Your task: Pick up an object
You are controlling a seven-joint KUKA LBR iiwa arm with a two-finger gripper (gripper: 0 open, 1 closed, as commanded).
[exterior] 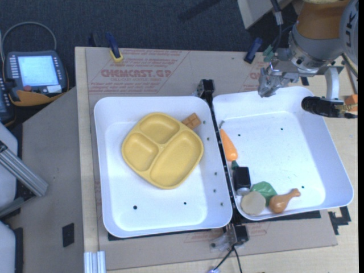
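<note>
Gripper (269, 87) hangs over the far edge of the right bin (318, 152), near its far-left corner, my wrist reaching in from the right. Nothing is between the fingers as far as I can see; whether they stand open or closed I cannot tell, since they blur together from this angle.

Candidate objects sit along the right bin's left edge and near-left corner. An orange carrot (228, 145) lies against the left wall, about halfway down, long axis running roughly far-to-near along that wall. Nearer the front: a black block (242, 178), then a pale round piece (253, 203), a green item (265, 189) touching it, and a tan drumstick (283, 200) with its long axis toward the front-right.

Key relation: the carrot is the closest thing to me, lying toward the near side and slightly left of the gripper, same bin. My judgement: descend along the left wall, jaws closing across the carrot's short axis. The wall sits just beside it, so finger clearance is the risk.

Left bin (108, 164) holds a yellow divided plate (162, 150) and a small brown block (191, 120) at the plate's far edge, well apart from me.
</note>
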